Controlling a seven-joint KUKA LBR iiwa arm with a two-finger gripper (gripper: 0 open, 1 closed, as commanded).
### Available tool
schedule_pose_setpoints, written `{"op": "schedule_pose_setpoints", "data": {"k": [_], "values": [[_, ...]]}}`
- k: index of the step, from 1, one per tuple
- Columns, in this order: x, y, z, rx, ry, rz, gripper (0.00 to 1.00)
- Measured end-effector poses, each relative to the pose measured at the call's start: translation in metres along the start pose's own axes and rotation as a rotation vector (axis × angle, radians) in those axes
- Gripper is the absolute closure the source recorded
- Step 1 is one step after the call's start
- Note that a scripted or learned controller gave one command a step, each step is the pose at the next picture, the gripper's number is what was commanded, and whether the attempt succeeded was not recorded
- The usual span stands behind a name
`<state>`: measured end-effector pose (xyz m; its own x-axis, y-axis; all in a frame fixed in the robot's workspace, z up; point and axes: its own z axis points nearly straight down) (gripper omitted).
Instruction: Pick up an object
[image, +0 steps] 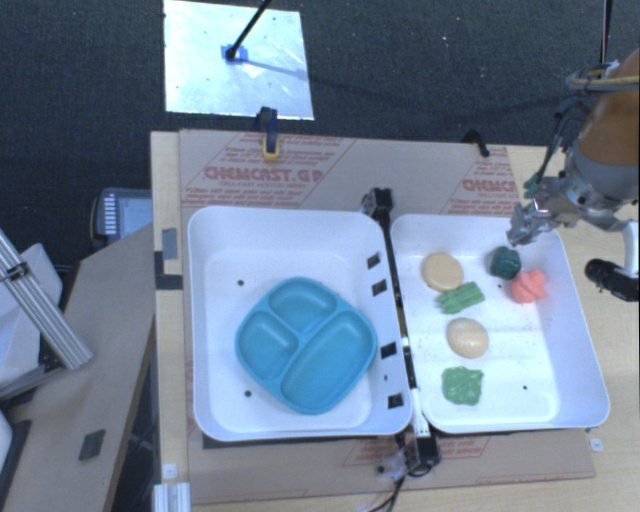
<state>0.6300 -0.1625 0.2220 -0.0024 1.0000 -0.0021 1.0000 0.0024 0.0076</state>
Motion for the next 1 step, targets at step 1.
{"op": "schedule_pose_setpoints", "data": {"k": [1], "values": [[-0.0021, 0.0009, -0.0442, 0.001, 0.0, -0.001, 1.0]]}}
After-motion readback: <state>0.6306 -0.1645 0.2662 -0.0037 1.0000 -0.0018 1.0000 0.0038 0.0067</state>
